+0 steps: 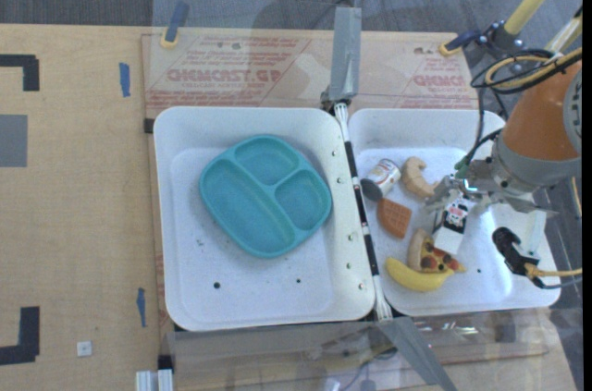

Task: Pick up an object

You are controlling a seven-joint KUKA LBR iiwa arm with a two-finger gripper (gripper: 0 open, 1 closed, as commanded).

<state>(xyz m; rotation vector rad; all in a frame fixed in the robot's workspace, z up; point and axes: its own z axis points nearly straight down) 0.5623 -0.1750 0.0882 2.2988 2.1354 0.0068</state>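
Note:
My gripper (450, 198) hangs low over the middle of the right bin (481, 126), reaching in from the right. Just under it lies a small white carton with dark markings (451, 230); I cannot see whether it touches the gripper. To the gripper's left are a tan pastry-shaped piece (416, 179), a small can on its side (384, 173) and an orange waffle-like square (395, 218). Toward the bin's front lie a pizza slice (431, 254) and a yellow banana (414, 276).
The left bin (185, 287) holds a teal divided plate (266, 195). A grey spoon-like item (370, 189) lies by the divider between the bins. The orange-banded arm (541, 130) covers the right bin's right side.

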